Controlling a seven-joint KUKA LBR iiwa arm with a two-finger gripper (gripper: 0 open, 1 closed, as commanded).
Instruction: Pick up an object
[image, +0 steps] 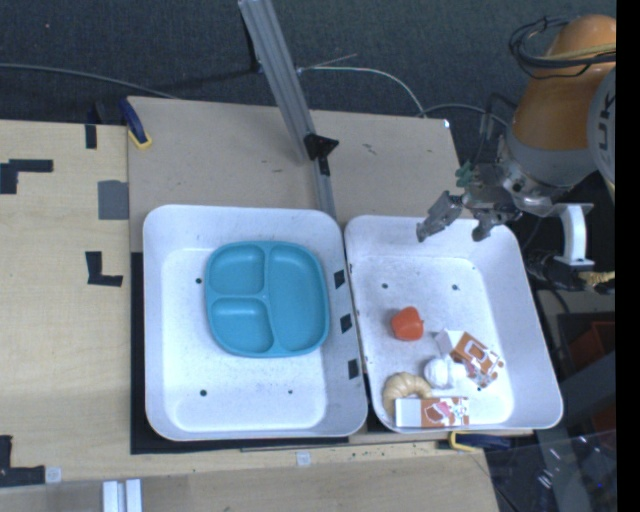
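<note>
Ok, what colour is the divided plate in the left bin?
Teal blue, all over; the divided plate shows clearly in the camera view.

In the right bin (520, 300) lay my choices: a small red-orange rounded piece (406, 323) alone mid-bin, and near the front wall a tan croissant (404, 385), white lump (438, 372) and two orange-white packets (476, 358), clustered.

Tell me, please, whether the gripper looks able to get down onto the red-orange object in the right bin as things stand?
Probably yes: the gripper, fingers spread, hangs over the right bin's far edge, and the red-orange object lies alone, uncovered.
</note>
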